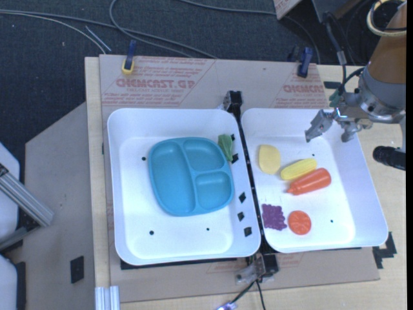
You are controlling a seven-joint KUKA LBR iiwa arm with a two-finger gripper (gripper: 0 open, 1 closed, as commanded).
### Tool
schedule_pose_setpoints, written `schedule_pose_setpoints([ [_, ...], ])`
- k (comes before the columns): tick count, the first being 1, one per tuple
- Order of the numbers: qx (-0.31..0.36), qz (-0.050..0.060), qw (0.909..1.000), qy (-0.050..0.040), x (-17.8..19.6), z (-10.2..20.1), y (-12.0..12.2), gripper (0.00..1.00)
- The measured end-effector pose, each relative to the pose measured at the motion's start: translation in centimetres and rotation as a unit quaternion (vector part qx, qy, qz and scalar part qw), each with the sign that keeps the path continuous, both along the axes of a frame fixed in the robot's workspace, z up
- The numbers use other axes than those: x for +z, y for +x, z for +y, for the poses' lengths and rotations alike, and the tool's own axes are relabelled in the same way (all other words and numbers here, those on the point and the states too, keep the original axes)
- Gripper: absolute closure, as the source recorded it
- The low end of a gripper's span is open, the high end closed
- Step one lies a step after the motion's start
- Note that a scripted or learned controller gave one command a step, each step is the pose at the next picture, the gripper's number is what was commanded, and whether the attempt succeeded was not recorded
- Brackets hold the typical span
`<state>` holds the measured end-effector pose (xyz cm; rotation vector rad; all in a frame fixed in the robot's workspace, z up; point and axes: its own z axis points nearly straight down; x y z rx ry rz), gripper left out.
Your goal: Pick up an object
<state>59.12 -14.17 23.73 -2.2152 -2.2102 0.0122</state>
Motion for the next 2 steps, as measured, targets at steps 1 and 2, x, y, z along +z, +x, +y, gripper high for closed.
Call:
schedule_pose_setpoints([
  [1, 0.001, -0.007, 1.0000, -0.0011, 0.7, 0.0, 0.3, 0.00],
  [2, 0.001, -0.004, 1.0000, -0.0007, -3.6, -0.4, 0.0, 0.00],
])
